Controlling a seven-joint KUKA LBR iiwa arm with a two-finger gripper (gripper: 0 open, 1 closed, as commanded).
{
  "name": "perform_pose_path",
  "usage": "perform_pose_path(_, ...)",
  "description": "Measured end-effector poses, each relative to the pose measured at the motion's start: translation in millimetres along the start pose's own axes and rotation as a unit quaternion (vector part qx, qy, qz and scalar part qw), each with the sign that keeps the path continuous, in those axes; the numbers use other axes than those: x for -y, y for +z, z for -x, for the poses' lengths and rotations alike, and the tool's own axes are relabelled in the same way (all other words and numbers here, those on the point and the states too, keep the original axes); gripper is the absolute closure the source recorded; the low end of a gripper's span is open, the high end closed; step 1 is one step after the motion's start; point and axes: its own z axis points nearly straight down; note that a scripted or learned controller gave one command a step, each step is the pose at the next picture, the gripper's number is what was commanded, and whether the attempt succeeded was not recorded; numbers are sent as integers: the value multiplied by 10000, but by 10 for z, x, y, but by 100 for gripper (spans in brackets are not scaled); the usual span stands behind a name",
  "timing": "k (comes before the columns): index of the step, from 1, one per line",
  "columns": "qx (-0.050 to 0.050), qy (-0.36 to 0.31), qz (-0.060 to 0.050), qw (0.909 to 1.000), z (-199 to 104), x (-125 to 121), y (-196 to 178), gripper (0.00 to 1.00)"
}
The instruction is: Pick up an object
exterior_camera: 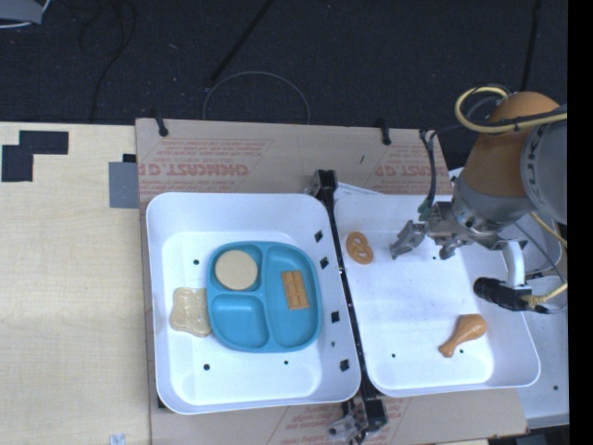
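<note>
Pretzel point(359, 247) and drumstick point(462, 333) lie well apart in the right bin point(408, 378), each with bare floor around it, which leaves room for a grasp. The gripper point(405, 241) hangs low near the pretzel, just to its right, probably lining up on it; whether it is spread or pressed together cannot be told. The left bin point(176, 383) holds a blue tray point(250, 327) with a cookie point(235, 269) and a cracker point(296, 290).

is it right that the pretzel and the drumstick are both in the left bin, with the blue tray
Not quite. The camera view shows the pretzel and drumstick both in the right bin. The blue tray sits in the left bin.
</note>
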Motion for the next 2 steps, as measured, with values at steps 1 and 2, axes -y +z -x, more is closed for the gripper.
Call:
perform_pose_path(1,-2,17,-6,10000,-15,6,535,0)
perform_pose_path(2,0,27,3,10000,-6,1,405,100)
